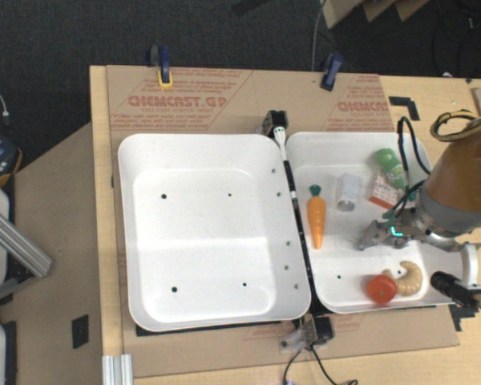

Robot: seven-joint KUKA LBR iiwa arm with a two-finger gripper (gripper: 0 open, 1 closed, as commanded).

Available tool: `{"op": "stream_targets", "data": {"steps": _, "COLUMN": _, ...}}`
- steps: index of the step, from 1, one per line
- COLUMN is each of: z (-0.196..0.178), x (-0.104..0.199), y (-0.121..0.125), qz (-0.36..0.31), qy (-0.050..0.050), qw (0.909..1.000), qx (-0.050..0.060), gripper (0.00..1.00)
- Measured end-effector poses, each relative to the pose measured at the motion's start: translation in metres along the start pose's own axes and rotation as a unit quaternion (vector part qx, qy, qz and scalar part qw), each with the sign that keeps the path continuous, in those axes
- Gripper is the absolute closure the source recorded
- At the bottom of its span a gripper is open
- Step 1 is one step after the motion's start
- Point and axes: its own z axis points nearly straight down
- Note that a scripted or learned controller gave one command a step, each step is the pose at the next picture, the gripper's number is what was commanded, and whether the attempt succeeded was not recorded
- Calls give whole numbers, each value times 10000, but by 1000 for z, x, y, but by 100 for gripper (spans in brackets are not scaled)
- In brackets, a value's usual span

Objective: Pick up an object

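**Gripper low in the right bin among the objects**

The carrot (pixel 315 221) lies lengthwise in the right bin (pixel 337 291), near the bin's left wall, its green top pointing away from the camera. The gripper (pixel 379 235) sits to its right, apart from it, low over the bin floor; nothing shows between its fingers, and whether they are open or closed I cannot tell. Just beyond the gripper lie a clear cup (pixel 349 191), a red-and-white packet (pixel 384 191) and a green object (pixel 387 160). Nearer the camera, a red ball (pixel 381 289) touches a tan croissant-shaped piece (pixel 411 279) by the front wall.

The bin floor between the carrot and the gripper is bare. The left bin (pixel 136 247) touches the right one along a dark seam.

Both bins rest on a cardboard sheet (pixel 224 95) clamped at its far edge by two blue clamps (pixel 162 61) on the tabletop (pixel 64 215). The floor beyond is dark carpet.
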Motion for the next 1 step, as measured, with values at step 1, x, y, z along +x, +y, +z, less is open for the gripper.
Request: {"op": "stream_targets", "data": {"steps": 1, "z": -1, "x": 20, "y": 83, "qz": -31, "qy": -7, "qw": 10000, "qx": -39, "gripper": 0}}
